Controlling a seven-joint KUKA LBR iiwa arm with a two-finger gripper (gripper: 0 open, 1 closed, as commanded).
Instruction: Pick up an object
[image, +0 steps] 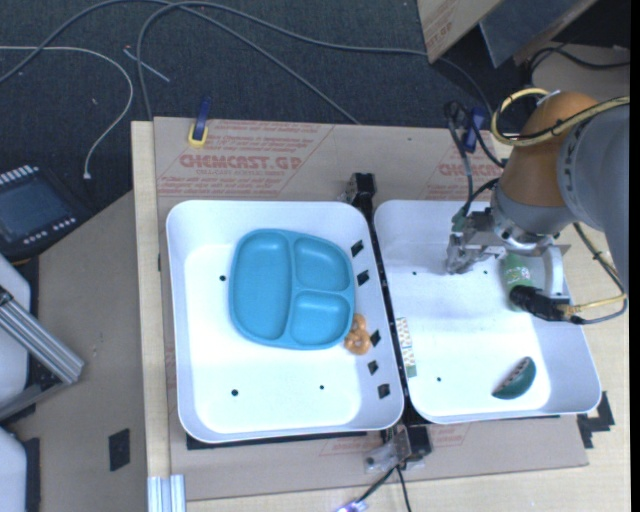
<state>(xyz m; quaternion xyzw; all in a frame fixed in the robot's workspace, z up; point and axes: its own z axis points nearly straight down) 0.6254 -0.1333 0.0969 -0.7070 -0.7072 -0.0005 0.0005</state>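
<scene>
Hovering hand (466, 255) over right bin (440, 395), open floor leftward.

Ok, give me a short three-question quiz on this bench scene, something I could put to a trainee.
1. True or false: the blue divided plate lies in the right bin.
2. Which thing lies nearest the plate's lower right rim?
A. the small orange piece
B. the dark teal wedge-shaped piece
C. the green item
3. Fill in: the tool hangs over the ____ bin.

Key
1. False: it lies in the left bin.
2. A
3. right, over its upper part, with the green item just beside the arm.
</scene>
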